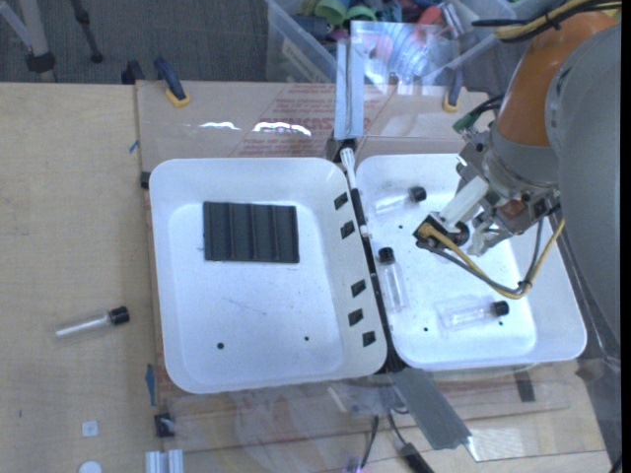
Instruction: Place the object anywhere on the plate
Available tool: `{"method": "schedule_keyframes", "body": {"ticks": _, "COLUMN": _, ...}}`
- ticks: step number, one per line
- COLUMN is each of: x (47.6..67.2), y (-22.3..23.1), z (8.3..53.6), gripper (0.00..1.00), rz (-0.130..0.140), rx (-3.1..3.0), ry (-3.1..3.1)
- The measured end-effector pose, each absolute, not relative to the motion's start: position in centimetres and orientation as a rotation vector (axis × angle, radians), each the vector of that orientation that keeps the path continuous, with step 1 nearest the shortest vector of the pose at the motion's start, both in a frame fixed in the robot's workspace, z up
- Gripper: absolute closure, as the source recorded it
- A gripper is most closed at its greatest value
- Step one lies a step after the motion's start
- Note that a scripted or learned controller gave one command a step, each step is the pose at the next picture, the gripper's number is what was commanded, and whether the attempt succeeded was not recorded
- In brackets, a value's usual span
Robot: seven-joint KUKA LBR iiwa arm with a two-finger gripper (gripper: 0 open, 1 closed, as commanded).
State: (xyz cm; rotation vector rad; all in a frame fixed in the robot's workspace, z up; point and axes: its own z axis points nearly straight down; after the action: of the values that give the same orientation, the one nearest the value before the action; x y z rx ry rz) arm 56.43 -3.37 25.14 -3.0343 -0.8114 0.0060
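A dark ridged plate (251,233) lies flat in the left bin (187,353), toward its back left. The right bin (552,338) holds three clear vials with black caps: one vial (398,201) at the back, a second vial (391,280) by the divider, and a third vial (471,312) near the front. My gripper (490,217) hangs over the middle of the right bin, above and between these vials, far to the right of the plate. I see nothing held in it.
Another capped vial (89,323) lies on the wooden bench left of the bins. A row of black clips (357,289) runs along the divider between the bins. A crate of coloured toys (394,3) stands behind the bench.
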Motion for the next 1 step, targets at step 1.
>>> {"method": "schedule_keyframes", "body": {"ticks": 1, "x": 63.18, "y": 5.6, "z": 34.55, "gripper": 1.0, "rz": 0.003, "rx": -2.88, "ry": -1.256}}
